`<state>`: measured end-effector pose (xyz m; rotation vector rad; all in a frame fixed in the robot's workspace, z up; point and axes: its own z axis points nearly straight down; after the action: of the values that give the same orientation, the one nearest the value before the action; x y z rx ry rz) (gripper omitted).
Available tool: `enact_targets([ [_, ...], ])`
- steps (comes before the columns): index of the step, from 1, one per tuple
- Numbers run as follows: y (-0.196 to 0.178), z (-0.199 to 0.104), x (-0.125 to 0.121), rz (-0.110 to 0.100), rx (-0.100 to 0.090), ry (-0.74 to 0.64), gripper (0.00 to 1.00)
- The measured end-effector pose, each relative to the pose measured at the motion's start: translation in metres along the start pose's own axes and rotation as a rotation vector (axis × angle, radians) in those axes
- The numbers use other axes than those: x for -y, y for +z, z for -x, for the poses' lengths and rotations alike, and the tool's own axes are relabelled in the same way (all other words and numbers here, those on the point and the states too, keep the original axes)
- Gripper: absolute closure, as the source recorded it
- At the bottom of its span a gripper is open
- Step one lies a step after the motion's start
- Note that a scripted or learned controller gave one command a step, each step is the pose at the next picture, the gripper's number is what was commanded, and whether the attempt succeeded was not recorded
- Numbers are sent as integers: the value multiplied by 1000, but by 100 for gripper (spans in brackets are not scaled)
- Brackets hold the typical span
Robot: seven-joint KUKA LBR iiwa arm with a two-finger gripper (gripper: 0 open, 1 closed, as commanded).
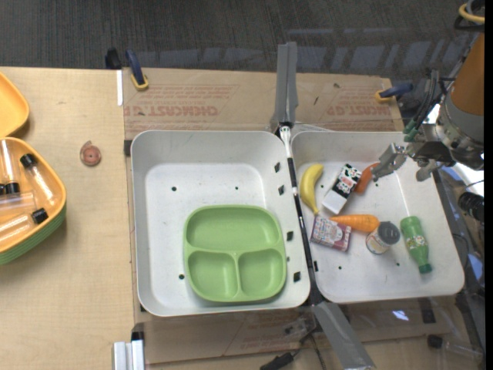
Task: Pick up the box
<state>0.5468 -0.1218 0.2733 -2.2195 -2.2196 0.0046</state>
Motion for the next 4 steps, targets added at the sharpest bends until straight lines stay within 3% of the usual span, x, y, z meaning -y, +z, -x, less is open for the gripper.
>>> enact_targets([
  [1, 164, -14, 12, 2, 0, 9, 0],
  [2, 182, 33, 13, 3, 0, 13, 0],
  [3, 183, 38, 69, 1, -1, -23, 0],
  [4, 168, 15, 55, 1, -1, 103, 0],
])
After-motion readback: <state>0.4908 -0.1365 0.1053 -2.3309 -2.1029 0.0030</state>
